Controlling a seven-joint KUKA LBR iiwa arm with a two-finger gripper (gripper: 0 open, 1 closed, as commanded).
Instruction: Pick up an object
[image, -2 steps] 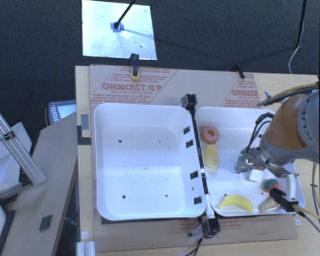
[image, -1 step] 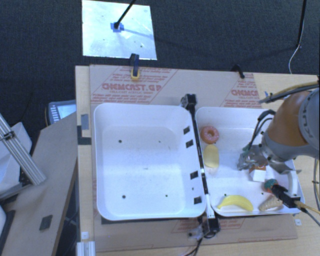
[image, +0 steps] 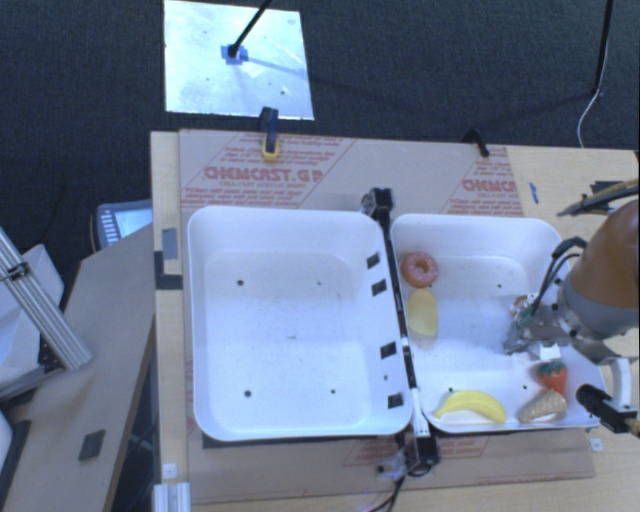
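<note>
Bench (image: 165, 200) was light wood, topped by a clear sheet (image: 330, 165) printed with red lettering. Two shallow white bins sat side by side on the sheet: left bin (image: 200, 330), right bin (image: 470, 225), touching along a middle seam. A yellow clamp (image: 270, 135) gripped the sheet's far edge.

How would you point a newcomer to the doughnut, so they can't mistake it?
Start at the right-hand white bin. Look at its upper left corner, beside the divider between the two bins: the doughnut lies there, just above a pale yellow piece. It is the bin's one ring-shaped item, pinkish-orange with a hole.
</note>
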